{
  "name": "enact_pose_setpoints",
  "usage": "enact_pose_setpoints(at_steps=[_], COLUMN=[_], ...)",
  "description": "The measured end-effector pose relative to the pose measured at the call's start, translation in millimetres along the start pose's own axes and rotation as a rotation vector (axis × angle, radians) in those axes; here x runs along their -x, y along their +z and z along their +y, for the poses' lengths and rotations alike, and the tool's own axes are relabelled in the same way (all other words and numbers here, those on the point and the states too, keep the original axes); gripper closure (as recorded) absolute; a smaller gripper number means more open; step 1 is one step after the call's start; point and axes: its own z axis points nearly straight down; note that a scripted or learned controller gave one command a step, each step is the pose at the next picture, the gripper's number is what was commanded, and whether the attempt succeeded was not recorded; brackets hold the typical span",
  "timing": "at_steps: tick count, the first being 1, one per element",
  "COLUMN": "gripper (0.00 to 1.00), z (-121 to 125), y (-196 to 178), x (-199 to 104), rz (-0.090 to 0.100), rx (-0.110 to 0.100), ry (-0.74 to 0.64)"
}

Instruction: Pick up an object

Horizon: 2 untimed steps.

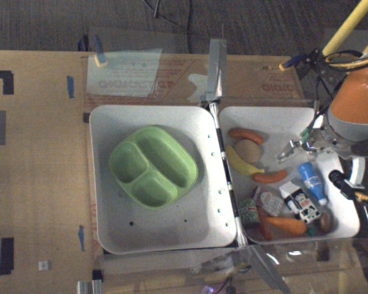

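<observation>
- Gripper (289, 150) hovers in the right bin (276, 118), fingers apart, clamped on nothing.
- Below it: blue bottle (311, 183), sausages (246, 135), banana (241, 163), carrot (287, 226) (labels unreadable).
- Left bin (104, 219) holds a green divided plate (152, 165).

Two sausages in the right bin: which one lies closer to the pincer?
The lower sausage, beside the banana's tip and left of the blue bottle. The other sausage sits farther from the pincer.

The arm (354, 103) comes in from three o'clock, its orange band (352, 100) high above the wrist. It bends down and toward nine o'clock, ending in the gripper (289, 152), whose two thin metal fingers (284, 157) point toward eight o'clock, slightly parted, nothing between them.
</observation>
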Motion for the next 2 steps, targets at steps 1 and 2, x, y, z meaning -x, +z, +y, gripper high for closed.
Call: enact_pose_setpoints(at_steps=[1, 2], gripper=[1.0, 0.0], z=[0.0, 1.0], y=[-10.1, -9.7], x=[5.0, 1.2], rz=[-0.012, -0.004], rx=[0.004, 0.002], ry=[0.002, -0.001])
